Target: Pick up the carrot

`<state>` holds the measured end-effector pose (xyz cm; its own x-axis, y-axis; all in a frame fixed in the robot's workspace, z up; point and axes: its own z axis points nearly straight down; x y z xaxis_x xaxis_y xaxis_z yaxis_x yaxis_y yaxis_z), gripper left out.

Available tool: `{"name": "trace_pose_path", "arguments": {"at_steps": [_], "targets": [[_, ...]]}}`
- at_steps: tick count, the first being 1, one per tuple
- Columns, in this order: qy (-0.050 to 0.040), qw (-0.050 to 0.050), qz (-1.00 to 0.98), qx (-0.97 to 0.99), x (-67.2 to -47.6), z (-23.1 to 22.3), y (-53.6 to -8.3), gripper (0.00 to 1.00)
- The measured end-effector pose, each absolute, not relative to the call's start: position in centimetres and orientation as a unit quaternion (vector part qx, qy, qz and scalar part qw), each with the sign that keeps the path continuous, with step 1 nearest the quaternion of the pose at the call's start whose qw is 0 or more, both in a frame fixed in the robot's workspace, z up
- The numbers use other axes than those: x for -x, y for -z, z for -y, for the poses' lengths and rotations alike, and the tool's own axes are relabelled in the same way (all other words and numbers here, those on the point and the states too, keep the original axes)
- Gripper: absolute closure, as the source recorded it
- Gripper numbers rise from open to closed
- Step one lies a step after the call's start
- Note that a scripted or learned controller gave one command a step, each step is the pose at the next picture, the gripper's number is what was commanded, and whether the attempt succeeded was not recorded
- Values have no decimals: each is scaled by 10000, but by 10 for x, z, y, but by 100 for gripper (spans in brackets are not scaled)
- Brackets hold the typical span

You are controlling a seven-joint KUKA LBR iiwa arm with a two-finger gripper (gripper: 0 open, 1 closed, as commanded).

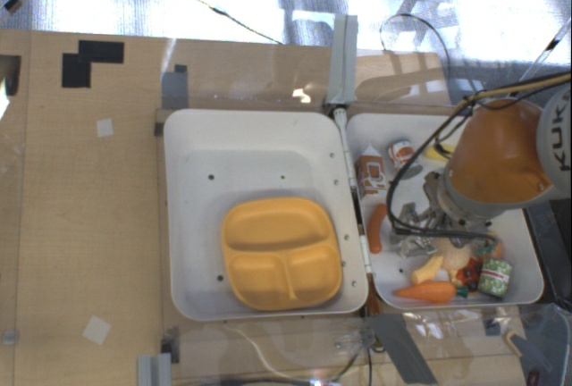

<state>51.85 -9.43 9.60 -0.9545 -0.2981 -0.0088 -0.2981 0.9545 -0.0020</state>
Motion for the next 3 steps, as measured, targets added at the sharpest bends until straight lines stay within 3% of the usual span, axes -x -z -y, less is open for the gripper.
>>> {"name": "trace_pose_path", "arguments": {"at_steps": [1, 2, 3], "targets": [[31, 54, -9364, 3509, -512, 145, -152, 100], [36, 85, -8946, 4467, -526, 48, -275, 100], [22, 57, -8956, 4448, -525, 50, -272, 0]]}}
